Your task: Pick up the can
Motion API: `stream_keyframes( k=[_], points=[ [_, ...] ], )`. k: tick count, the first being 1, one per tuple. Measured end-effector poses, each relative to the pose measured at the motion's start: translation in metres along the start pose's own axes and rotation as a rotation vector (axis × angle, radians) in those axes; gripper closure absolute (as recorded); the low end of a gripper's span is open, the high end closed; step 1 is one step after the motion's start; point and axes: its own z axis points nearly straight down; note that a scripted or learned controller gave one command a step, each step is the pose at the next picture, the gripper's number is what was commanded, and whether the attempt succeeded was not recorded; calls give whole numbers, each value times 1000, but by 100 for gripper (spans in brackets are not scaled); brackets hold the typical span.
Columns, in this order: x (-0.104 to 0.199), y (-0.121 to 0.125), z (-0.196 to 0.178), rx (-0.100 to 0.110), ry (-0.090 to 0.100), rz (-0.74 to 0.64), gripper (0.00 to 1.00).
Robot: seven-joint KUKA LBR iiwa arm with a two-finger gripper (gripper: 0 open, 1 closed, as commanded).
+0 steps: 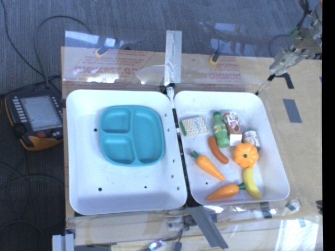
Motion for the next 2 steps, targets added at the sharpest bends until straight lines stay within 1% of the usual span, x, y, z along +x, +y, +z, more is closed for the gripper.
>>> stream_keyframes(
  k=[2],
  points=[
    [1,2,-17,4,-8,-2,100]
  ],
)
